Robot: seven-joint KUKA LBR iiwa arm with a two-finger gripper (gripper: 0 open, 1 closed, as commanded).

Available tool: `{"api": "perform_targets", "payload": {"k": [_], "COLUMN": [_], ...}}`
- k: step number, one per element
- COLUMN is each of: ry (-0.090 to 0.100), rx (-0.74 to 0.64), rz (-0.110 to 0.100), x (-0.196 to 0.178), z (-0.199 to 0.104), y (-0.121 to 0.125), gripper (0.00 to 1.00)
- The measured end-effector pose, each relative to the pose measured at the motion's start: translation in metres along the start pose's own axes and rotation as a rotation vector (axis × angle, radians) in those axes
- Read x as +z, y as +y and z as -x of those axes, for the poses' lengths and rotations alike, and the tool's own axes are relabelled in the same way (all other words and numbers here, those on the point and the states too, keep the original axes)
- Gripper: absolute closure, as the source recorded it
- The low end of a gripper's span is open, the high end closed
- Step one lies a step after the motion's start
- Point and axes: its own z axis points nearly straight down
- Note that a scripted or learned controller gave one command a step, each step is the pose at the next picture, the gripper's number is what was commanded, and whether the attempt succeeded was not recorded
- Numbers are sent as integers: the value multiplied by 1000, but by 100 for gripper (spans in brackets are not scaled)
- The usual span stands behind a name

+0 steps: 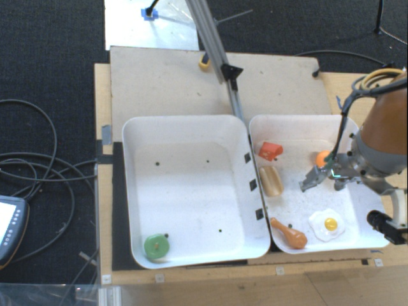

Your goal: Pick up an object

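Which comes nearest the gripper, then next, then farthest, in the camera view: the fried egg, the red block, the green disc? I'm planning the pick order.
From the gripper:
1. Fried egg, right bin, just below it.
2. Red block, right bin, upper left.
3. Green disc, left bin's near-left corner.

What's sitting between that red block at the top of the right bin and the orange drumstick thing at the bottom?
In the camera view, a tan bread roll lies between the red block and the drumstick, close to the bin's left wall.

Wooden bench, pale board on it, two white bins side by side
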Motion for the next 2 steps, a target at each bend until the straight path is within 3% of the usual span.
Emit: {"api": "perform_targets", "payload": {"k": [1, 2], "ry": [-1, 0], "rx": [2, 4], "rz": [5, -2], "x": [-2, 61], "z": [0, -2], "y": [1, -1], "gripper": [0, 0]}}
